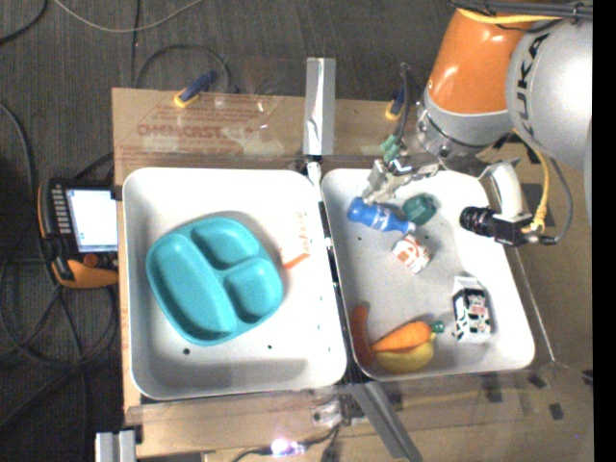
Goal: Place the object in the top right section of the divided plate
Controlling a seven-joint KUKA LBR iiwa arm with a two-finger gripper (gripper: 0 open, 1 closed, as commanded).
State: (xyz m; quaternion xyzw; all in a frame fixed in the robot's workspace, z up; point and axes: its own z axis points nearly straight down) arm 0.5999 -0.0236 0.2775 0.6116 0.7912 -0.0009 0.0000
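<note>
You'll find the gripper point(385, 183) low over the far-left part of the right white bin point(510, 340), just above the blue plastic bottle point(377, 217) lying there; whether its pincer is spread or pinching, you cannot tell. A dark teal round object point(420, 208) sits just beside the bottle. The turquoise divided plate point(214, 277) rests in the left white bin point(144, 354).

The divided plate point(214, 279) looks like smooth, matt turquoise plastic. Both bins point(231, 373) appear glossy white plastic. The bench point(207, 128) top seems rough brown cardboard. The arm point(481, 51) shell shines.
</note>
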